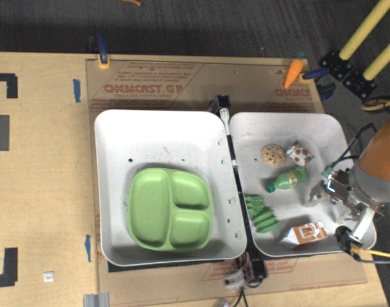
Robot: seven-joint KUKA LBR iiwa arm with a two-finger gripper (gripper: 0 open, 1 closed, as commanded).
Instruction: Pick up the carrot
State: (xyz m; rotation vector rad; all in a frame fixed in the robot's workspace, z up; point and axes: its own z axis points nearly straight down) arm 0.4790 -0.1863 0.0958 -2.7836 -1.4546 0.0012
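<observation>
small orange carrot (293, 73), green top, on board

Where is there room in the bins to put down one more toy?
Left bin: the bare white strip behind the green plate, along the far wall. Right bin: the far patch behind the cookie. It gets crowded from the cookie and bottle down to the beans and carton, where the arm also reaches in.
</observation>
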